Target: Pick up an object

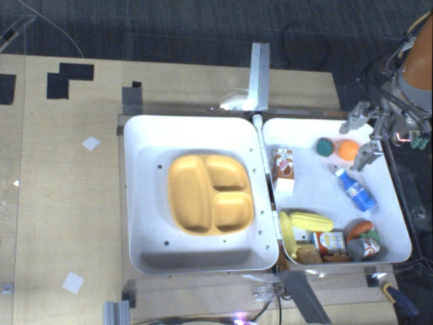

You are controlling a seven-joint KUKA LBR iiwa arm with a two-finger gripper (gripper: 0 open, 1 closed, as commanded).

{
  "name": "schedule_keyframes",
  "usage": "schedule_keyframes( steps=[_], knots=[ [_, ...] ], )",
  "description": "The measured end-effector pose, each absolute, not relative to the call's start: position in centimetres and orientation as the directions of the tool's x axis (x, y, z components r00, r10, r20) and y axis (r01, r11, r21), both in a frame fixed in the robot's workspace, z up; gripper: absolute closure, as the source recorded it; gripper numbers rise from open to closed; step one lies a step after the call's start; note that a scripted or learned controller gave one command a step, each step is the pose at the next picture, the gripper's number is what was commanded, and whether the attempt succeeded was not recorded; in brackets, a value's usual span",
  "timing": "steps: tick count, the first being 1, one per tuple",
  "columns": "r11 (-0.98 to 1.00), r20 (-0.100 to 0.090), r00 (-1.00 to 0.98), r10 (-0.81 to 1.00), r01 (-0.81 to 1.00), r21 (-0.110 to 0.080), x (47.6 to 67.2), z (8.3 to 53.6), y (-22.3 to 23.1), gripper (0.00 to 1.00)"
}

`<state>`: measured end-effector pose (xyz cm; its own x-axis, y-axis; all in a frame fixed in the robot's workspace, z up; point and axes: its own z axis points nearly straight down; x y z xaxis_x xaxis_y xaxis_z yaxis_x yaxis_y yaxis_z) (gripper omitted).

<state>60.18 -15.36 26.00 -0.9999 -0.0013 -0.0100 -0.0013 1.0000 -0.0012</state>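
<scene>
a small orange ball [348, 149] sits by the right bin's [304, 188] far right rim, beside a teal ball [325, 146] and just far of a blue bottle [356, 190], with bare floor to its left, the gripper [365, 138] hovering open, holding nothing, its arm cut off at the right edge.

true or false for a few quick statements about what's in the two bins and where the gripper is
1. The yellow divided tray lies in the left bin. True.
2. The blue bottle lies in the left bin. False: it lies in the right bin.
3. The gripper is at the far right corner of the right bin, near the orange ball. True.
4. The gripper holds the yellow corn cob. False: the corn cob lies near the bin's front, apart from the gripper.
5. A small carton lies by the right bin's left wall. True.
</scene>
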Motion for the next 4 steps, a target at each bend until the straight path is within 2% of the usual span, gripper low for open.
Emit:
schedule_keyframes(
  steps=[1, 2, 3, 4],
  knots=[
    [0.991, -0.007, -0.991, -0.134, -0.134, -0.002, 56.3, 20.0, -19.1, 0.00],
    [0.986, -0.005, -0.986, -0.165, -0.165, -0.002, 52.2, 15.3, -20.6, 0.00],
    [0.985, -0.015, -0.985, 0.171, 0.171, -0.001, 51.5, 9.0, -20.6, 0.00],
    [1.000, -0.010, -1.000, 0.006, 0.006, -0.003, 50.2, 11.9, -20.6, 0.00]
  ],
)
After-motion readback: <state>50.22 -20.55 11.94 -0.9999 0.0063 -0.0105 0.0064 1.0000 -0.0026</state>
